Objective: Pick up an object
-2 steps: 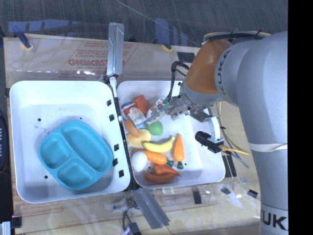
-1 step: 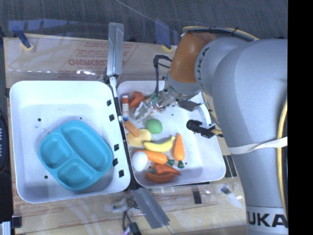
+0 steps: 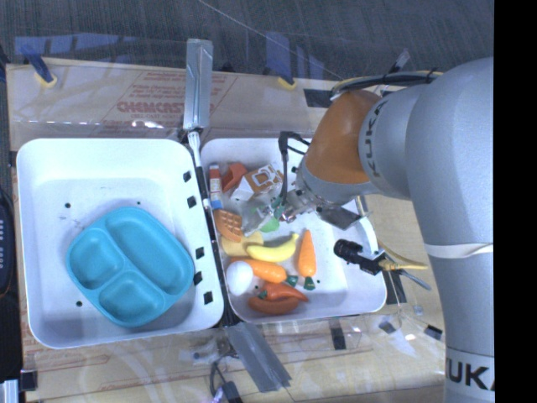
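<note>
Banana (image 3: 274,249) just below tool (image 3: 284,209)

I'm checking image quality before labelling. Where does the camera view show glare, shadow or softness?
Camera view: the clear sheeting behind the bins carries pale reflective streaks; the blue divided tray casts a soft shadow on the left bin; the arm, nearest the lens, looks soft and shades the right bin; the toy banana and carrots stay reasonably sharp.

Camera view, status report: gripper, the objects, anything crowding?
Gripper low over right bin's pile. Banana, carrots, egg packed close. Blue tray in left bin.
</note>
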Robot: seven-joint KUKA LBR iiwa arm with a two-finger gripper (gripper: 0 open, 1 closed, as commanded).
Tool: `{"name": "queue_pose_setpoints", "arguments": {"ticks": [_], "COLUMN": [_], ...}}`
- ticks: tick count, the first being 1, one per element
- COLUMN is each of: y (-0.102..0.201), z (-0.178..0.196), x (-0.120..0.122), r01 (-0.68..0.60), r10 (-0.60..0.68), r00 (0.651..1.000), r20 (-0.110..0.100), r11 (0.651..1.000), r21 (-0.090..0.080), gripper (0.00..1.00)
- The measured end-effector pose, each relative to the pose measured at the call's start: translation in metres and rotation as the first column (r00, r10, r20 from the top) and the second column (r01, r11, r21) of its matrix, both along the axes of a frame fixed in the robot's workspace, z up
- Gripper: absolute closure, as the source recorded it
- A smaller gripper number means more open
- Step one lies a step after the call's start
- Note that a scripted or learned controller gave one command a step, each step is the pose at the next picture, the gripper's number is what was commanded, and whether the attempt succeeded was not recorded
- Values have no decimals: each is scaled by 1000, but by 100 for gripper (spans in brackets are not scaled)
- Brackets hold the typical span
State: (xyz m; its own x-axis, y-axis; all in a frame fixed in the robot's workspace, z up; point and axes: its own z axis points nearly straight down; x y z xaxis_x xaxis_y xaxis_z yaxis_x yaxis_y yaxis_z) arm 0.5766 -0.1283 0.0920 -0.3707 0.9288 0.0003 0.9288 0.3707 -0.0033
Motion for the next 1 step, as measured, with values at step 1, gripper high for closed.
{"name": "queue_pose_setpoints", "arguments": {"ticks": [1], "y": [2], "z": [10], "x": [1], "r01": [-7], "r10": [7], "r00": [1000], "r20": [1], "r11": [1000], "r21": [1], "gripper": [100]}}
